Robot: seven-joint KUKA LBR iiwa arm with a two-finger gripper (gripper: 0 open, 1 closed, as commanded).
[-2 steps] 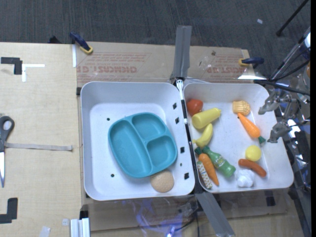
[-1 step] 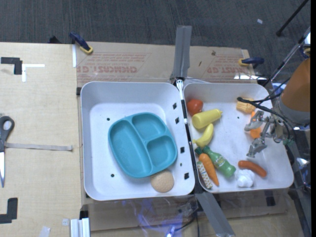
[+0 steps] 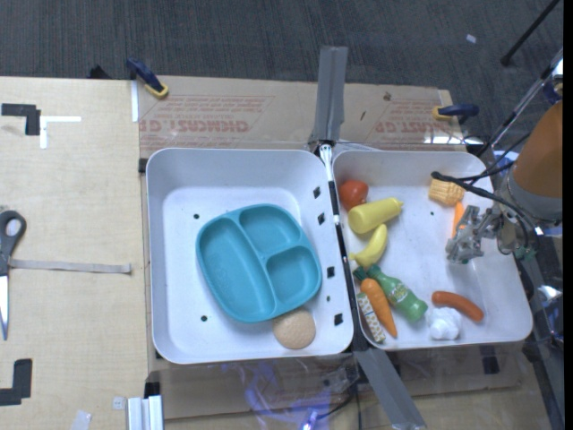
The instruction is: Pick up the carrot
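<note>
Orange carrot lies low centre in the right bin, wedged between a green bottle and a corn cob, so the gripper, well apart at right, could snag those neighbours.

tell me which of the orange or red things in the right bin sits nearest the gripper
The small orange piece just below the corn, right beside the gripper. The sausage, carrot and tomato all lie farther off.
</note>
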